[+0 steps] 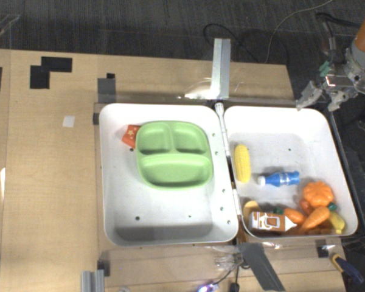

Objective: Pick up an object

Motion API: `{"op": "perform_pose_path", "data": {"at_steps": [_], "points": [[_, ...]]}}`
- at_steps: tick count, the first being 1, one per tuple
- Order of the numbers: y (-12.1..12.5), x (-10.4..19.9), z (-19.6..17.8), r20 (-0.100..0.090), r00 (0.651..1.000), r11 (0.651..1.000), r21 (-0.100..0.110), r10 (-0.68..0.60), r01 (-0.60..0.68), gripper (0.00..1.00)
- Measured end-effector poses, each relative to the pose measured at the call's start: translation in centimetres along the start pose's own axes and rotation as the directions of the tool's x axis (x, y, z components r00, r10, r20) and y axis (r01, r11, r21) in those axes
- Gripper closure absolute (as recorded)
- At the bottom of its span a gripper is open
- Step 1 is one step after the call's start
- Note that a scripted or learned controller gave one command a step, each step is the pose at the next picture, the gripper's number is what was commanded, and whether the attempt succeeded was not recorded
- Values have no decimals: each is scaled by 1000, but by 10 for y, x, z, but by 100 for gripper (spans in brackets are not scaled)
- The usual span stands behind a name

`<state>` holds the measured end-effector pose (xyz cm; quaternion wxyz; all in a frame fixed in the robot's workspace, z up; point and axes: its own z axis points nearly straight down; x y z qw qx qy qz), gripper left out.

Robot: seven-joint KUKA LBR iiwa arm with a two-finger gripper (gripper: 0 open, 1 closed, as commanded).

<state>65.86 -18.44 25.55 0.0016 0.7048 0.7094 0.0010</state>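
Here, your camera view lists: left bin (115, 218) with a green tray (172, 154) and a red item (130, 136) at its edge; right bin (280, 126) with corn (242, 163), blue bottle (281, 178), carton (271, 222), carrots (309, 216), orange pepper (317, 193). Gripper (321, 97) hovers beyond that bin's far right corner, jaws spread, holding nothing.

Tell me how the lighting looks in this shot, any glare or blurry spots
Camera view: even overhead light; the left bin shows a soft grey shadow along its near floor; bright glare on the metal post between the bins; the gripper at the top right looks slightly soft, the toys reasonably sharp.
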Motion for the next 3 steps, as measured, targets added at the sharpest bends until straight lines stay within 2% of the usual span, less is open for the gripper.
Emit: {"op": "perform_pose_path", "data": {"at_steps": [1, 2, 3], "points": [[-5, 59, 129, -1, 1000, 1000, 2, 2, -2, 0], [-35, 92, 162, -1, 996, 996, -2, -94, 94, 0], [-113, 73, 165, 0, 999, 999, -9, -36, 36, 0]]}}
